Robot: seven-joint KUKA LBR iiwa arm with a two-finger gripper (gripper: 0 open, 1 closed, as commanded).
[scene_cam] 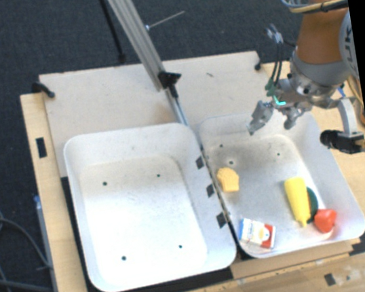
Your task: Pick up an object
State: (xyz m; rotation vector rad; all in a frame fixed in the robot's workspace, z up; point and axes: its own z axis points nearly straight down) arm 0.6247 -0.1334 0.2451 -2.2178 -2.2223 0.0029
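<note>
Overhead, end effector (275,117) open above right bin (321,154).

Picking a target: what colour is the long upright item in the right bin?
Yellow, clearest in the camera view.

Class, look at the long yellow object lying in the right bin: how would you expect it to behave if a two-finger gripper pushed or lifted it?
The yellow object looks rounded and elongated, so it would probably roll sideways if pushed across its length. Its smooth surface might slip between narrow fingers. It lies against a green item and near a red one, so a push would likely disturb those too.
</note>
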